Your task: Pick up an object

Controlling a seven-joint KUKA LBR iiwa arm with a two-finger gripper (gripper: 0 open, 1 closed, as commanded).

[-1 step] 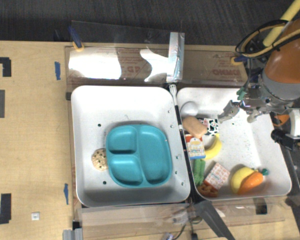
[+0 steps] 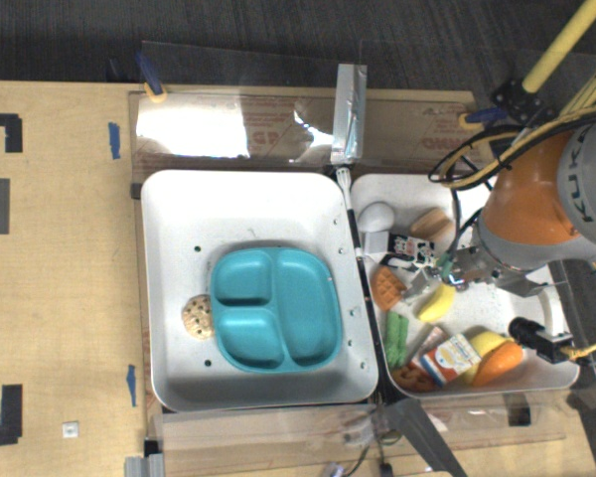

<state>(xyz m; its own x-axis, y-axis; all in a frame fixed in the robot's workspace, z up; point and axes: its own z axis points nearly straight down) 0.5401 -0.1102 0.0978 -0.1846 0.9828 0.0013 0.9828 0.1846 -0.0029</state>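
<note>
reaching in from the right, the gripper [image 2: 455, 266] hangs over the right bin [image 2: 497, 384]; whether its jaws are spread or pressed together i cannot tell. just below them lies a yellow toy [image 2: 436, 302], likely light, smooth plastic and slippery, best pinched across its narrow middle. neighbours crowd close: an orange piece [image 2: 386, 288] and a green stick [image 2: 395, 338]. the left bin [image 2: 169, 266] holds a teal tray [image 2: 275, 307] and a cookie [image 2: 198, 316] on the bench [image 2: 60, 266].

The gripper [image 2: 445, 270] hangs in the right bin [image 2: 409, 189], among toy foods. A banana-shaped piece [image 2: 436, 303] lies just beside it. Well to its left, the left bin [image 2: 169, 207] holds a divided plate [image 2: 275, 307], with a cookie [image 2: 197, 316] touching that plate's far side.
</note>
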